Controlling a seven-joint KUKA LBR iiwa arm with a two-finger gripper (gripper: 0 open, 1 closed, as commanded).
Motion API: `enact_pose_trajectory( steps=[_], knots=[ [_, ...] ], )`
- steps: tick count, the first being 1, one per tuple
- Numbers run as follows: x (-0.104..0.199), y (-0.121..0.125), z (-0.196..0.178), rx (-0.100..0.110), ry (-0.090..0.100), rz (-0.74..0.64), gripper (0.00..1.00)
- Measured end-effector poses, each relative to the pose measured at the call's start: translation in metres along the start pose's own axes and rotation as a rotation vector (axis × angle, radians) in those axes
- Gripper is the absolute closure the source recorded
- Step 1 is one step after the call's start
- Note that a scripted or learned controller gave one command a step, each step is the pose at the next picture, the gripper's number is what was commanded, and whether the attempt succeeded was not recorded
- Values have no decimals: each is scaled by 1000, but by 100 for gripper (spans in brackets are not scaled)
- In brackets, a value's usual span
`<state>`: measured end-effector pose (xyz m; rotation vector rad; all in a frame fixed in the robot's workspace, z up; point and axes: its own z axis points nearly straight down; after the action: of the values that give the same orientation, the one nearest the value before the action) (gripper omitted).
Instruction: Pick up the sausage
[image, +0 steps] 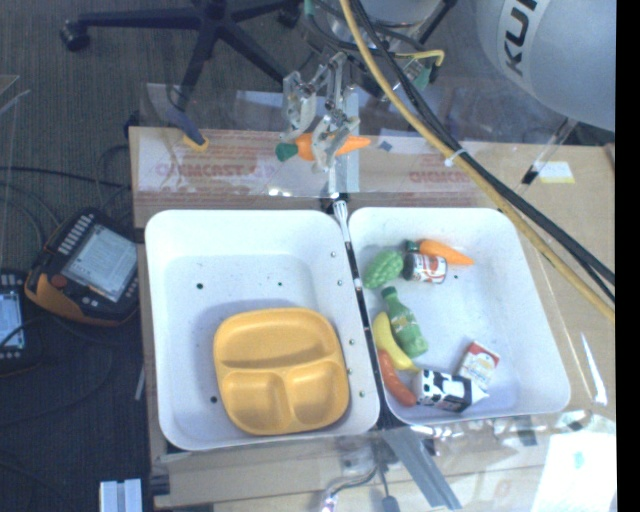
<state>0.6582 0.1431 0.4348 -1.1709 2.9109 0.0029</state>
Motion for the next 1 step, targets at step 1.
enact_pose_trajectory(
  steps=[1],
  knots=[
    [-62, 57, 141, -3, 0, -210, 100]
  ],
)
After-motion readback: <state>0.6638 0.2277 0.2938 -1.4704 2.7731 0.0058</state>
